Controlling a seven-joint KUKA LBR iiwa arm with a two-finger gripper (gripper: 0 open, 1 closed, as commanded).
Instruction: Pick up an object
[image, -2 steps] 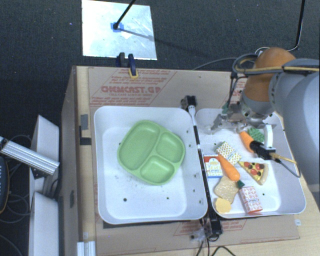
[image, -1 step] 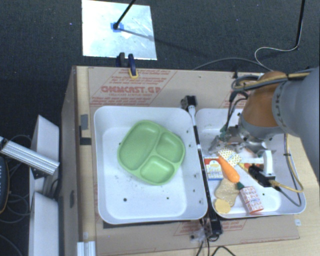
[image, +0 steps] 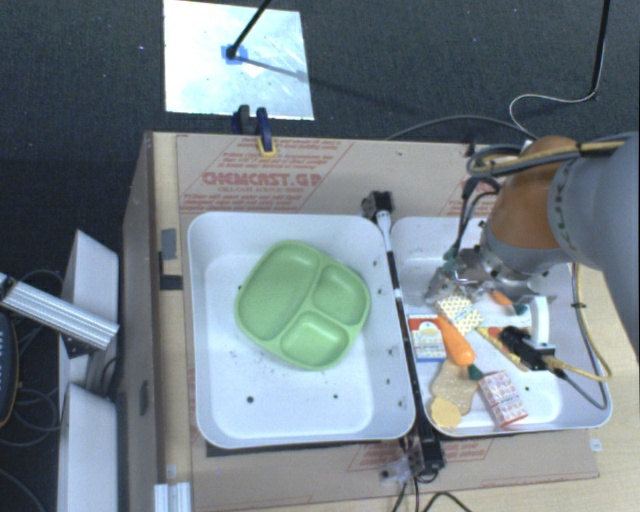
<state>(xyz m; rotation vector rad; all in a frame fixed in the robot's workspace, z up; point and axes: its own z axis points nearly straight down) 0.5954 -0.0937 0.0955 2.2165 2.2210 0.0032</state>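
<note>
**Figure: Arm over the right bin, loose objects below the gripper**

Camera view. Two white bins lie side by side on a cardboard sheet (image: 262, 180) printed in red.

The left bin (image: 222, 405), at centre frame, holds one green plate (image: 303, 304). The plate is rounded, has three compartments, and lies flat in the bin's upper middle.

The right bin (image: 422, 240), at right of centre, holds the smaller objects, all gathered in its lower half:
- A checkered packet (image: 455, 306), yellow and white, lies highest of the group.
- An orange carrot (image: 458, 342) lies on a slant just below the packet, with its green end toward the lower right.
- A small carton (image: 428, 338) with a red top and blue print lies just left of the carrot, near the divide between the bins.
- A tan slice (image: 452, 388) lies below the carrot, near the bin's lower edge.
- A red-and-white box (image: 503, 397) lies tilted just right of the slice.

The grey arm (image: 600, 205) enters from the upper right of the frame. Its orange band (image: 520, 215) sits above the wrist, which bends down and to the left.

The gripper (image: 452, 276) hangs low over the upper middle of the right bin, just above the checkered packet. Whether it is wide or narrow cannot be told, and no object is seen held in it.
</note>
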